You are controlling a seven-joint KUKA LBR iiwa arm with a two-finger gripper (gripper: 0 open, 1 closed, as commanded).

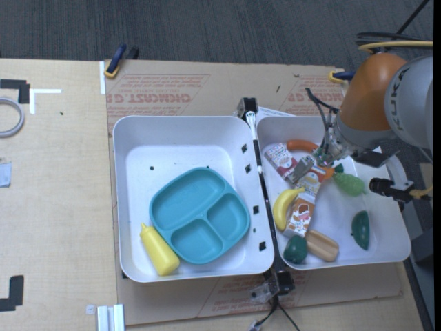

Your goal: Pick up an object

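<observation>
My gripper (318, 160) hangs low over the back middle of the right bin (386, 254), below the orange wrist band. It is over a cluster of toys: a red and white packet (278, 157), an orange sausage (300, 145) and an orange packet (304, 211). A yellow banana (284, 208) lies just left of that packet. To the gripper's right sits a light green toy (350, 184). I see nothing clearly gripped.
A dark green vegetable (360, 229), a hot dog bun (322, 246) and a dark green round toy (295, 251) lie near the right bin's front. The left bin (131, 157) holds a teal divided plate (200, 216) and a yellow bottle (158, 249).
</observation>
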